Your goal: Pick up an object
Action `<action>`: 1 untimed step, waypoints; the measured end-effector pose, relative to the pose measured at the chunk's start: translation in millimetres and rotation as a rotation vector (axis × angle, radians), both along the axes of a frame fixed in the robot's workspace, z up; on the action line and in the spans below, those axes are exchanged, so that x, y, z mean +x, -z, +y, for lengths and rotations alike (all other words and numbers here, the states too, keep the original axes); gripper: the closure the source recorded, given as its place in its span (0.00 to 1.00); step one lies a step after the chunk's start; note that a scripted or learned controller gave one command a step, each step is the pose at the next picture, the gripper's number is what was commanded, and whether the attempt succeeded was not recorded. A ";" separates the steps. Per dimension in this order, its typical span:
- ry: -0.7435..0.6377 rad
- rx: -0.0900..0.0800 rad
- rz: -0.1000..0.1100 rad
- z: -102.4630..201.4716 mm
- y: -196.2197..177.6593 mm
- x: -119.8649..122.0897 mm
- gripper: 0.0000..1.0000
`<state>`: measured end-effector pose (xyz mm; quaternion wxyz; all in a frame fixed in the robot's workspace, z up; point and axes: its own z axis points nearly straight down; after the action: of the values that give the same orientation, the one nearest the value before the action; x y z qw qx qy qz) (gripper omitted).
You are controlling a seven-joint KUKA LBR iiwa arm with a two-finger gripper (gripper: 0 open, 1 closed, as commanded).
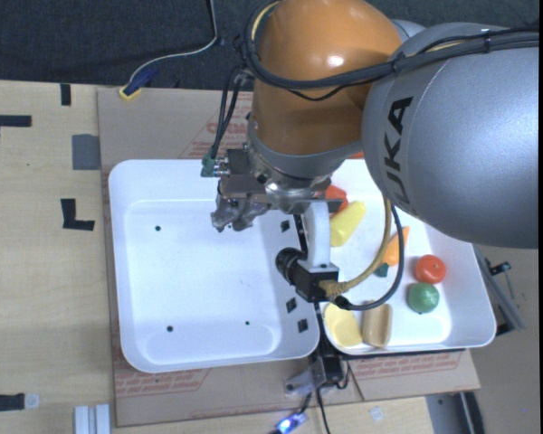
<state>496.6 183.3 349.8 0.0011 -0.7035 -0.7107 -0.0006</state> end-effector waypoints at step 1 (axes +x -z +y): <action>0.003 -0.004 0.006 53.2 30.0 -15.0 1.00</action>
<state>481.5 236.5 319.8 0.0018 -0.7047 -0.7095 0.0027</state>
